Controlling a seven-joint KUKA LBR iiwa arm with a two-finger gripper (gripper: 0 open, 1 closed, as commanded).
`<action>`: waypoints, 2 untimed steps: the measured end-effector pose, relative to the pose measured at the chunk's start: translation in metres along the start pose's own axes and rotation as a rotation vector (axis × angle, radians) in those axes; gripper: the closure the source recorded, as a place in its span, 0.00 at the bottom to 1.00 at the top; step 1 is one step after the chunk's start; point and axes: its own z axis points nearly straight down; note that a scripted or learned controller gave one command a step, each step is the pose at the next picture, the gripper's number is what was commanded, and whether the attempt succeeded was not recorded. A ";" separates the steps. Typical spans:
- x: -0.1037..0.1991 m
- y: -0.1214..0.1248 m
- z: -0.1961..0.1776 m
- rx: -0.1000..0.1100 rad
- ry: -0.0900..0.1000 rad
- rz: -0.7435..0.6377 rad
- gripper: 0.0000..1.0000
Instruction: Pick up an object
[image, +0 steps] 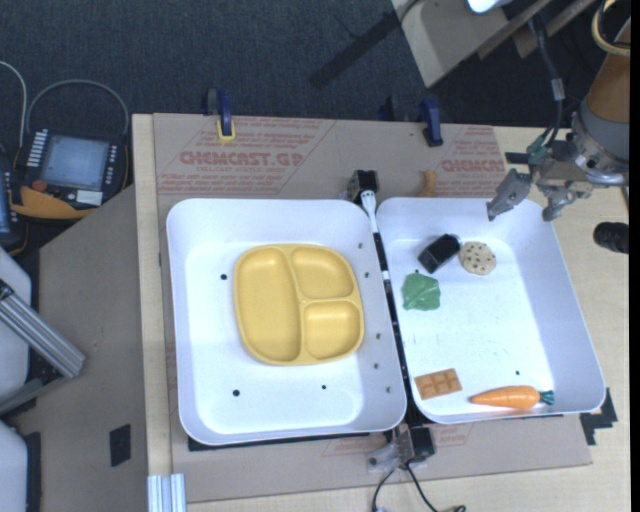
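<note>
Grey fingers of the gripper (528, 200) stand apart with nothing between them, at the right bin's (560, 300) upper-right rim. Nearest objects, the black block (438, 251) and cookie (478, 258), almost touch mid-bin; a descent could nudge both, or clip the rim.

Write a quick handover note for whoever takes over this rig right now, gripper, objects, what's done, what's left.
Gripper: open, holding nothing, at the right bin's far right corner.
Right bin: black block, cookie, green leaf, cracker, carrot.
Left bin: yellow divided plate.
Done: nothing picked.
Left: descend on one object, grasp, lift.
</note>
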 end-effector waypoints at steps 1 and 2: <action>0.001 0.002 -0.008 -0.013 -0.002 -0.003 0.00; 0.007 0.007 0.038 -0.008 -0.001 -0.004 0.00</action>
